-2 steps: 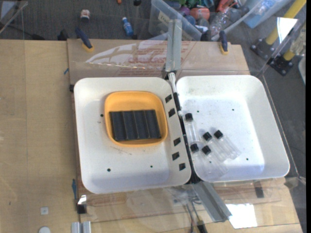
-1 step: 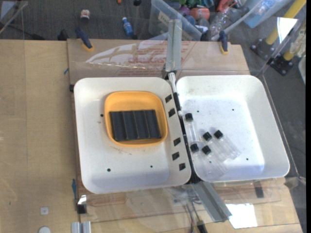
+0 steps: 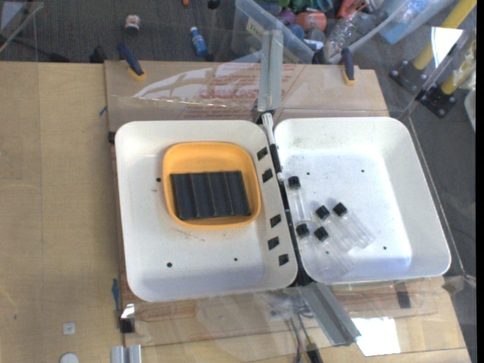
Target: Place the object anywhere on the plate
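An orange plate (image 3: 175, 159) with rounded corners sits in the left bin (image 3: 144, 248). A dark ribbed rectangular object (image 3: 209, 194) lies flat on the plate, covering most of its middle. In the right bin (image 3: 408, 195) lie several clear small tubes with black caps (image 3: 327, 221), grouped near the bin's left and centre.
A metal divider (image 3: 270, 74) rises between the bins at the back. Black tabs run down the seam between the bins (image 3: 272, 203). A clear tub of colourful toys (image 3: 318, 6) stands on the floor behind the bench. Blue-orange clamps (image 3: 133, 65) hold the back board.
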You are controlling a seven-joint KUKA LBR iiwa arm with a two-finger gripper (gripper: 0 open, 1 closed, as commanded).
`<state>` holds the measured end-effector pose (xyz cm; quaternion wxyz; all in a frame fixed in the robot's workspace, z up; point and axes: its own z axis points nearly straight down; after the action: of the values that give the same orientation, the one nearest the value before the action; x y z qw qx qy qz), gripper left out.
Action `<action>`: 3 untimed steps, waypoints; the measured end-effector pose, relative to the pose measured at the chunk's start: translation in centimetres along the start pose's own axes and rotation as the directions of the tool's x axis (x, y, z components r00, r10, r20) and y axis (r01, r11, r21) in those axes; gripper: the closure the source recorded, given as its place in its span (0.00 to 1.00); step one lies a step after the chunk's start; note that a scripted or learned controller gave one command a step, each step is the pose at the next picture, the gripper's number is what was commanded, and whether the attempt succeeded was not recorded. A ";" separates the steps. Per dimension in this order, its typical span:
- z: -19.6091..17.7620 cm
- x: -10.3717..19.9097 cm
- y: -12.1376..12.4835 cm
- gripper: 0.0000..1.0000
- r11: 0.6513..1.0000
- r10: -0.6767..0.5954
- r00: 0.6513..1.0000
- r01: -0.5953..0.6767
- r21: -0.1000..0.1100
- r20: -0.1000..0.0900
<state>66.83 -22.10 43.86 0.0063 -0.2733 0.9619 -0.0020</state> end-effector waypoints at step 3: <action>0.1 0.0 0.0 1.00 0.601 -0.799 0.601 0.799 -0.002 0.002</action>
<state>66.82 -22.08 43.78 0.0050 -0.6742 0.7386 -0.0032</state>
